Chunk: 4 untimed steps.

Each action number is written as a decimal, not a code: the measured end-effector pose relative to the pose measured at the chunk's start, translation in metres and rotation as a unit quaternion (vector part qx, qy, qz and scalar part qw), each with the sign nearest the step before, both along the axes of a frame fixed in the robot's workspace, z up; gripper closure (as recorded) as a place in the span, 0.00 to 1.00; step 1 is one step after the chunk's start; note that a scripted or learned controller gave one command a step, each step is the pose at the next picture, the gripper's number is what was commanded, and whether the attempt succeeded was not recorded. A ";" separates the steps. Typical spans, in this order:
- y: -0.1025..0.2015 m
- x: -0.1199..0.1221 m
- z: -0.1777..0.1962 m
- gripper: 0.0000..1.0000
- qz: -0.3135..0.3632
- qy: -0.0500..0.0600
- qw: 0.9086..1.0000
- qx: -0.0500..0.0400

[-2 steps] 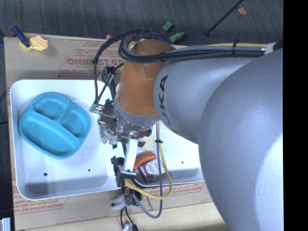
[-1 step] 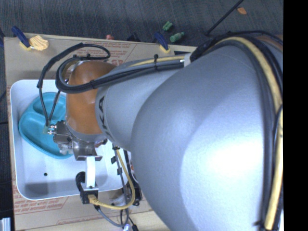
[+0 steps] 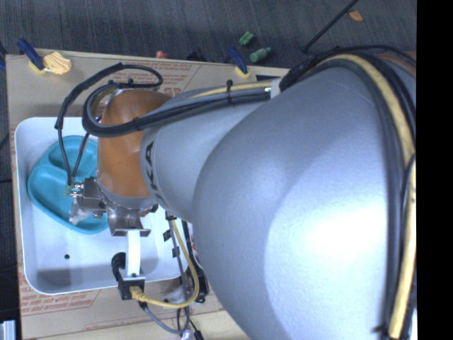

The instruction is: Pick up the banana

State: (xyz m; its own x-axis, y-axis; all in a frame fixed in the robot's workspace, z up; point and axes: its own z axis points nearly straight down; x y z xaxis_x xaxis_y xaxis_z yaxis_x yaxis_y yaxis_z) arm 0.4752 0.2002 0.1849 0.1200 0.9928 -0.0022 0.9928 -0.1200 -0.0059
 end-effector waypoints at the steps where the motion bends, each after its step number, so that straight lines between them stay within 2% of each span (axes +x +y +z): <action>1: 0.000 0.000 0.010 1.00 0.002 0.002 1.000 0.000; 2: 0.014 0.000 0.032 1.00 -0.201 -0.001 0.980 -0.001; 3: -0.032 0.000 0.032 1.00 -0.191 0.000 0.982 -0.001; 4: -0.121 0.000 0.034 1.00 -0.112 0.000 0.994 0.000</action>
State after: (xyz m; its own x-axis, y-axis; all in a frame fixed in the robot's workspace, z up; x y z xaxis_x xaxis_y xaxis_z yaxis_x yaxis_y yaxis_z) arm 0.4757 0.0790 0.2190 0.3387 0.9409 -0.0023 0.9409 -0.3387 -0.0061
